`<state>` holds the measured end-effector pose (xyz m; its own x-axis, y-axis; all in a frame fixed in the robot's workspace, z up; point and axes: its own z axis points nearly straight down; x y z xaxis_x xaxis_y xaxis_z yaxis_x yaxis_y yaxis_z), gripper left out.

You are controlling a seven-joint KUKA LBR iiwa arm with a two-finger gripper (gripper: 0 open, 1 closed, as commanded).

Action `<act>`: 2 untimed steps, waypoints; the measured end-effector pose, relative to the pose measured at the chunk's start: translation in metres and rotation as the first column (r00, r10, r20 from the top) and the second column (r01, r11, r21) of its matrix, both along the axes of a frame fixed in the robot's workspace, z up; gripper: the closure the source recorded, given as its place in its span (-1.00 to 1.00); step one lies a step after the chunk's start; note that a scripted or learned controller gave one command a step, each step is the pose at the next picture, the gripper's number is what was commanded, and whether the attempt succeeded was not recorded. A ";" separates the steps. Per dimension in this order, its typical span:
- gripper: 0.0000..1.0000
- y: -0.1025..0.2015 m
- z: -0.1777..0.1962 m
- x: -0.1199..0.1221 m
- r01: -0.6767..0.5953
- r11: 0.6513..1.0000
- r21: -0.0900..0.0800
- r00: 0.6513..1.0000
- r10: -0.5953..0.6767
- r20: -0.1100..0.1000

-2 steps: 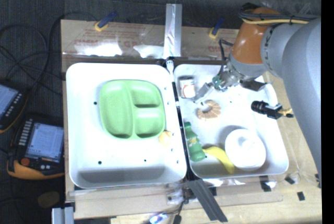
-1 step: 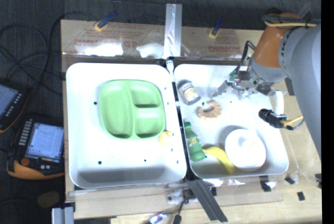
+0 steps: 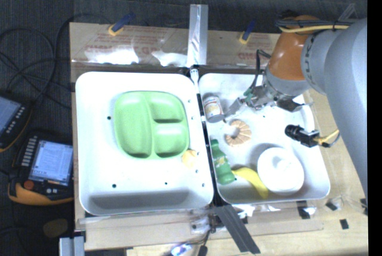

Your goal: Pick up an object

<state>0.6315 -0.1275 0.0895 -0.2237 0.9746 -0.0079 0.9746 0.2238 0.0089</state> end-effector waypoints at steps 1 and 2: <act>-1.00 0.011 0.001 -0.036 -0.132 0.991 -0.001 0.991 0.132 0.003; -1.00 0.011 0.001 -0.036 -0.132 0.991 -0.001 0.991 0.132 0.003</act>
<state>0.5950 -0.1169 0.0902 -0.3503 0.9366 -0.0097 0.9365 0.3504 0.0121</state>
